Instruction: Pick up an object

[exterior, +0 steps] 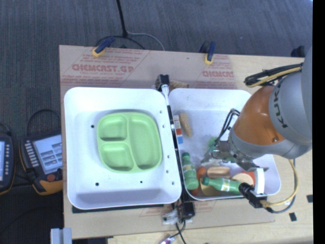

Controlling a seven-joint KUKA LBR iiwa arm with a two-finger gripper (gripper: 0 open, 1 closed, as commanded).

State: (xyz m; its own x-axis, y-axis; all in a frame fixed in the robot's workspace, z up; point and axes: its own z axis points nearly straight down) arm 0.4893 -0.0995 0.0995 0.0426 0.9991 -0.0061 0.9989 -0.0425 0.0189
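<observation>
Green divided plate (pixel 128 141) lies in your left bin (pixel 76 136), alone. In your right bin (pixel 213 103) the arm (pixel 264 126) comes from the right, and its hand (pixel 216 151) hangs low over a heap of toy food (pixel 218 179) at the near end. A green bottle (pixel 223 186) lies just in front of the hand, a corn cob (pixel 185 124) further back-left. You cannot tell how wide the hand stands, because the wrist hides it.

You see two white bins (pixel 71 136), one green divided plate (pixel 129 141), and two green bottles (pixel 189 173).
</observation>
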